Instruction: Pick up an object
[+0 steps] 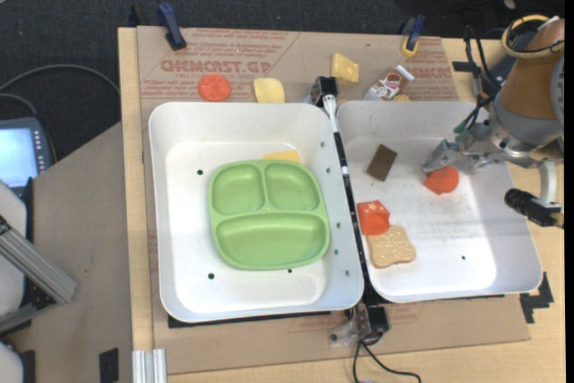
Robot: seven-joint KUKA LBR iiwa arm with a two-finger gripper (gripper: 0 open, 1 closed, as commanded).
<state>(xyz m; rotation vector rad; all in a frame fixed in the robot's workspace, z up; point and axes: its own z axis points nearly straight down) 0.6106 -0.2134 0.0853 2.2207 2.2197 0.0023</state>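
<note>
The right bin [511, 269] holds several toy foods. An orange-red round piece [442, 182] lies in its upper middle. My gripper [443, 161] hangs just above that piece's far edge, very close to it or touching it. A brown block [382, 162] sits to the left of it. Near the bin's left wall are a red chunk [373, 216] and a slice of toast [391, 247]. The arm's orange band [529, 85] and grey wrist [525, 126] come in from the right.
The left bin [175, 274] holds a green divided plate [267, 214] with a yellow piece [282, 156] behind it. Beyond the bins lie a red disc [213, 87], two yellow pieces [268, 90] [344, 66] and a small carton [387, 85]. Blue clamps [170, 25] [412, 33] grip the board's back edge.
</note>
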